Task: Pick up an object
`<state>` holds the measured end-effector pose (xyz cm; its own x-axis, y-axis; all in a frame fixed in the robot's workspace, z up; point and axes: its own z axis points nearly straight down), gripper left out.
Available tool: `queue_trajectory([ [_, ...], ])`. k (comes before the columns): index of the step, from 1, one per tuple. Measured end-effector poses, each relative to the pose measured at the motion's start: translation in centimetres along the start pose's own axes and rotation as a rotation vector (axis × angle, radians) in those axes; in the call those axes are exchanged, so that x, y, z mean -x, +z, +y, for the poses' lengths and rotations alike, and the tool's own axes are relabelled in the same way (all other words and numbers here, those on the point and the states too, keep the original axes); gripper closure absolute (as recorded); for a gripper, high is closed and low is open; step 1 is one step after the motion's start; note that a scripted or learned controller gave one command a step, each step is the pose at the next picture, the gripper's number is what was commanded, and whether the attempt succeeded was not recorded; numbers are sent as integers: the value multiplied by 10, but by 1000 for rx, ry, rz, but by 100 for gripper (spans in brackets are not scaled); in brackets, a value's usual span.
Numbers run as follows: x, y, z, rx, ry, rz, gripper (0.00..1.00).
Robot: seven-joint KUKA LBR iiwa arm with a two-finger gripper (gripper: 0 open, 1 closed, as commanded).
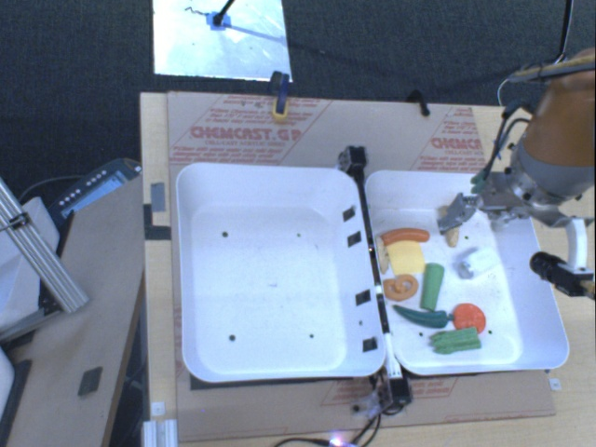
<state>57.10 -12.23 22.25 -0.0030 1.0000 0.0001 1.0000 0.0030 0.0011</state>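
Nearest the camera, at about 6 o'clock in the right bin (540,343), a green pod (455,342) lies touching a red tomato (468,317), with a dark chili (421,316) just beside them toward 7 o'clock. The pieces sit loosely heaped, which fits a bin of assorted candidates rather than a set layout. Toward the centre, a green cylinder (431,286) stands on a slight tilt between an orange ring (401,288) at 9 o'clock and a small grey piece (466,266) lying apart at 3 o'clock of it. Above the ring come a yellow block (405,260) and an orange sausage (406,237), both crowded against the wall shared with the left bin (270,277); that closeness would likely make them awkward to reach around. Farther back, near 12 o'clock, a small beige piece (452,239) lies by itself, and the gripper (453,217) hangs just over its far side, the arm (559,147) slanting in from 2 o'clock. That pose suggests the beige piece is the chosen object, probably because it has free space around it. At this size and angle one cannot tell whether the gripper is spread or pressed together, nor whether it touches the piece; nothing is visibly lifted, so the pick reads as not yet made.
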Motion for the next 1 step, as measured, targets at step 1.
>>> queue_trajectory([
  [1, 0, -11, 1, 4, -2, 0, 100],
])
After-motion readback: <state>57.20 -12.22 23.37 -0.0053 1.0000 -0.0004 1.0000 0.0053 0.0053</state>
